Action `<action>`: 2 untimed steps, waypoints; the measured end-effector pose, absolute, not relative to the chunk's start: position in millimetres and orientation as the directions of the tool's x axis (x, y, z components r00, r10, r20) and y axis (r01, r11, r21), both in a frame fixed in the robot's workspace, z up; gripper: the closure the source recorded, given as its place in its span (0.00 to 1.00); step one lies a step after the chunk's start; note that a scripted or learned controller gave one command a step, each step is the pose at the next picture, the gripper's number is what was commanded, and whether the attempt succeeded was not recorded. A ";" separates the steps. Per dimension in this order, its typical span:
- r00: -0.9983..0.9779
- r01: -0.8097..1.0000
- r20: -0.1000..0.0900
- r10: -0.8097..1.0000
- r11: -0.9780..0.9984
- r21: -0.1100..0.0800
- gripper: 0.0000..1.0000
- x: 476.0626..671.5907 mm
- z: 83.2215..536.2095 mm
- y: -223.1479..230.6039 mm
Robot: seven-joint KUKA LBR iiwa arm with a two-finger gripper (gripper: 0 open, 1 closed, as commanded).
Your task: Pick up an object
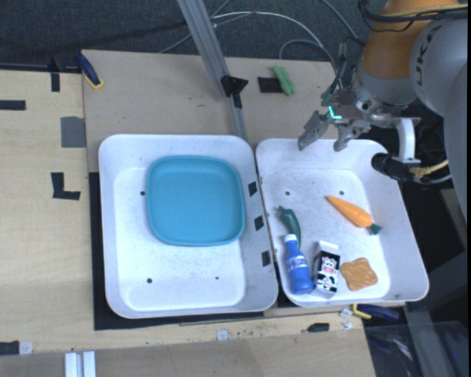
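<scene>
Where the pale wooden bench point(31, 210) carries a dark mat, two shallow white bins sit side by side: the left bin point(125, 281) and the right bin point(400, 265), their inner rims touching. Black tape marks dot the bench at left, a grey metal post point(208, 45) slants up from the far edge, and thin cables loop across the dark floor beyond. A small green item point(283, 80) lies on the bench far of the right bin.

Left bin: a square blue plate point(195, 199) lies flat in its far half.

Right bin: an orange carrot point(350, 211) lies at centre right, tilted; a blue bottle point(297, 264) with a white cap lies along the left wall at the near end, with a dark green object point(289, 218) just far of its cap; a small black-and-white carton point(326, 267) stands just beside the bottle; a tan, bread-like piece point(359, 274) lies to the carton's right, in the near right corner.

Arm: the grey arm with its orange band enters from the far right. The gripper point(327, 136) hangs over the far rim of the right bin, fingers spread moderately wide, nothing between them, well apart from every object in the bin.
</scene>
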State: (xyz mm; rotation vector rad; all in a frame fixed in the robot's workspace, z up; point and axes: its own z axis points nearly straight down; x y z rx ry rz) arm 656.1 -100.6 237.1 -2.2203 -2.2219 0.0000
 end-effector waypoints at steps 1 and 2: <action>-0.001 1.000 0.000 1.000 0.001 0.000 0.00 656.1 237.0 -100.6; -0.001 1.000 0.000 1.000 0.001 -0.006 0.00 652.8 174.6 -96.2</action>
